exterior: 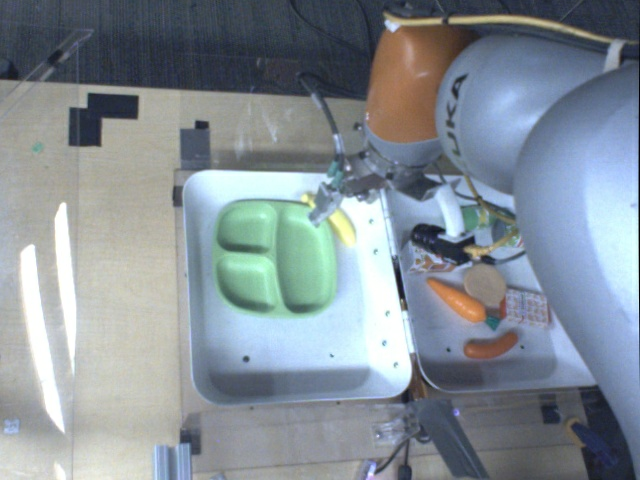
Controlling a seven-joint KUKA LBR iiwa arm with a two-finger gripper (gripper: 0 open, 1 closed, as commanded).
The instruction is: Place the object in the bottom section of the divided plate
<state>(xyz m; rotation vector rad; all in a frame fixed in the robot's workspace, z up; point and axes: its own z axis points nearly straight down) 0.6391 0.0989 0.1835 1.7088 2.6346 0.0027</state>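
Right now the grey arm (530, 138) is taking up most of the right side, reaching in over the right bin (500, 368) with its orange band (405, 78) sitting above the wrist. Beneath it the pale wooden surface (100, 298) is carrying the two white bins side by side, and the left bin (290, 378) is holding the green divided plate (277, 258), which is lying flat toward the bin's upper half with its one long section on the right and two smaller sections on the left.

The end effector (325, 208) is hovering at the plate's upper right corner, and a yellow object (342, 228) (banana-like, as far as I can tell) is lying just under and beside its tip, against the plate's right rim rather than in any section. Whether the fingers are gripping it or merely standing over it, I cannot tell from where I am looking.

Over in the right bin, an orange carrot (456, 301) is lying on a slant, a round tan disc (485, 286) is sitting just beside it, a reddish sausage (492, 347) is resting near the front wall, and a small patterned packet (528, 309) is lying next to the disc.
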